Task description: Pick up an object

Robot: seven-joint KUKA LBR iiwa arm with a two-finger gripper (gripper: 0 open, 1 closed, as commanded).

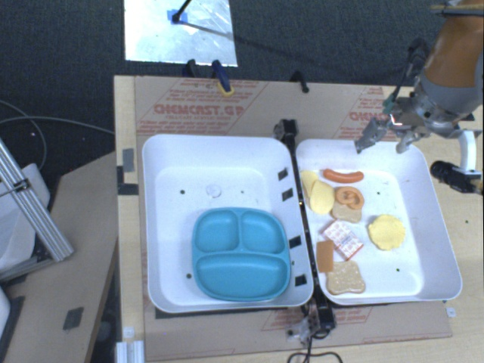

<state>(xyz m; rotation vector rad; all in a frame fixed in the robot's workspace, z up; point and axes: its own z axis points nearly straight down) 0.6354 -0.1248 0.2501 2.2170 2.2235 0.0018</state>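
The tool (386, 136) is hovering over the far edge of the right bin (442, 237), its fingers spread open and holding nothing. The sausage (343, 176) is lying just near of it (the closest food piece), apart from the pretzel (349, 197). I judge it should be lowering with fingers straddling the sausage's narrow width, avoiding the bin wall.
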